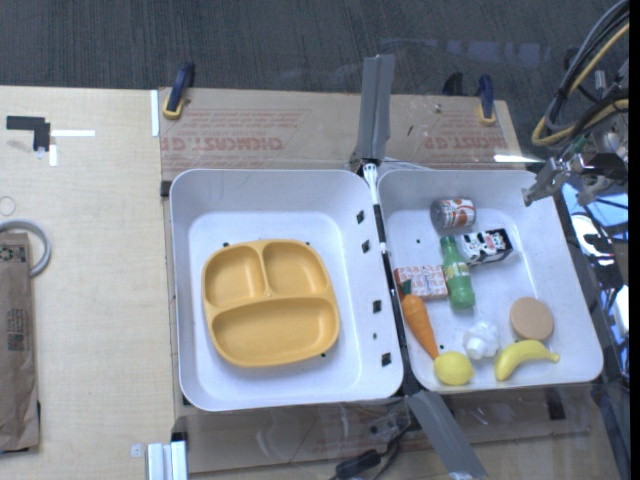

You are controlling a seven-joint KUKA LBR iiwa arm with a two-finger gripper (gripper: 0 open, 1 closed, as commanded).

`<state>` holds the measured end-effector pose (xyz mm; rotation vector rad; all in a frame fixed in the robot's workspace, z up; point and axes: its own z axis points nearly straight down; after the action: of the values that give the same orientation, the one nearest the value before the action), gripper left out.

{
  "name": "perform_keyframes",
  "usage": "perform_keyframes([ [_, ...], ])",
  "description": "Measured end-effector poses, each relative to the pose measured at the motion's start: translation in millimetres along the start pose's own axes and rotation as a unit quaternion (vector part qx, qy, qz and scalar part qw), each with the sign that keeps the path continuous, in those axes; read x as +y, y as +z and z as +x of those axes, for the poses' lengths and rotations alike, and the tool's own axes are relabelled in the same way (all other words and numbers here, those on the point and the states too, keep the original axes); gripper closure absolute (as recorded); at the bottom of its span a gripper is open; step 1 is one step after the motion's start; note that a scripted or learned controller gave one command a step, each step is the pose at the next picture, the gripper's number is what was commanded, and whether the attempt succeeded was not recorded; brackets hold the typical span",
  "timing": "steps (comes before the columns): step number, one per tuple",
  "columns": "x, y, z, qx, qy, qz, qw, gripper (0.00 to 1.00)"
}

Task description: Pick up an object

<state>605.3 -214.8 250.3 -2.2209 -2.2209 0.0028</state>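
From my station I read two white bins side by side on the counter (80, 268). The left bin (185, 268) holds a yellow plate (270, 303) with three compartments, lying flat near the bin's centre.

The right bin (560, 268) holds all the small objects:
- A can (453, 214) lies on its side toward the far wall.
- A black-and-white carton (488, 246) lies just beside the can, on the side nearer the arm.
- A green bottle (458, 273) lies below the can, its cap pointing toward the can.
- A red-and-white box (422, 282) lies touching the bottle on the side toward the divider.
- A carrot (420, 325) lies below the box, close to the divider, its tip pointing toward the near wall.
- A lemon (454, 369) sits at the near wall, just past the carrot's tip.
- A white crumpled item (481, 341) sits just beside the lemon; I cannot tell what it is.
- A banana (523, 358) lies near the near wall, next to the white item.
- A brown disc (531, 319) rests just above the banana.

The gripper (545, 180) is at the far right corner of the right bin, over its rim, well apart from every object. I cannot tell its state, and I see nothing held in it. Cables (585, 78) loop above it
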Motion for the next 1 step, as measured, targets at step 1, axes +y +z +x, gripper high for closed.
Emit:
perform_keyframes([
  [1,-45.3,36.2,45.5,0.000,0.017,0.000,0.9998,0.00],
])
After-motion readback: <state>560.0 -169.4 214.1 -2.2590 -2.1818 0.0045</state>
